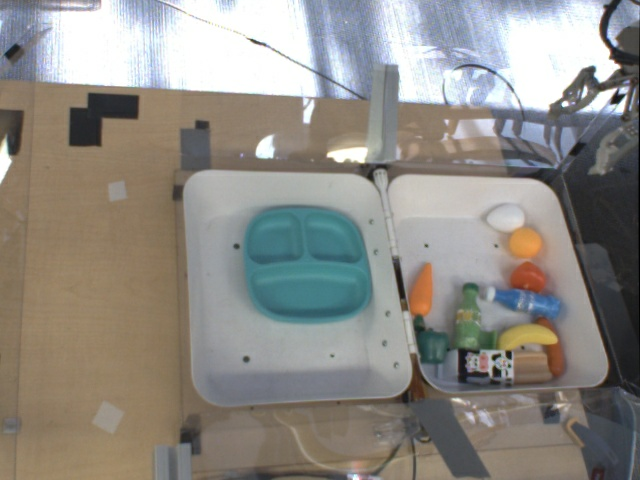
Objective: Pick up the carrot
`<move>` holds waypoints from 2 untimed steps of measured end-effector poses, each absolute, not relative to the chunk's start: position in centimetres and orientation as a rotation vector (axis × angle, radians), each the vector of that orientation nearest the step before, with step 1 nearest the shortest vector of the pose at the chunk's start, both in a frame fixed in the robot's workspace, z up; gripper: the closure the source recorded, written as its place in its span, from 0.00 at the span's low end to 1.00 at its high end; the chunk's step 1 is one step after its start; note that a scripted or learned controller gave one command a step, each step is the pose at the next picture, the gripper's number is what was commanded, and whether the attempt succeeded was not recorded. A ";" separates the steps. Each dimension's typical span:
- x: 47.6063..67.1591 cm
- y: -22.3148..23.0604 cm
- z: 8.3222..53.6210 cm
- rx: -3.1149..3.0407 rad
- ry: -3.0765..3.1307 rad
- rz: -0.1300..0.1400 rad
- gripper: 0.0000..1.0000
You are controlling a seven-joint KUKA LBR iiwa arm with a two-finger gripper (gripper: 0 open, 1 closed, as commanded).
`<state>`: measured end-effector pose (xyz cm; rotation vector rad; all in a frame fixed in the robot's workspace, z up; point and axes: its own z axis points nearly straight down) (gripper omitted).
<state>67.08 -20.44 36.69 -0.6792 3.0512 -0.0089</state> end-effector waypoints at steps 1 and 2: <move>63.3 -20.4 24.6 -0.930 2.998 0.002 0.00; 60.6 -20.5 30.0 -1.638 2.668 -0.013 0.00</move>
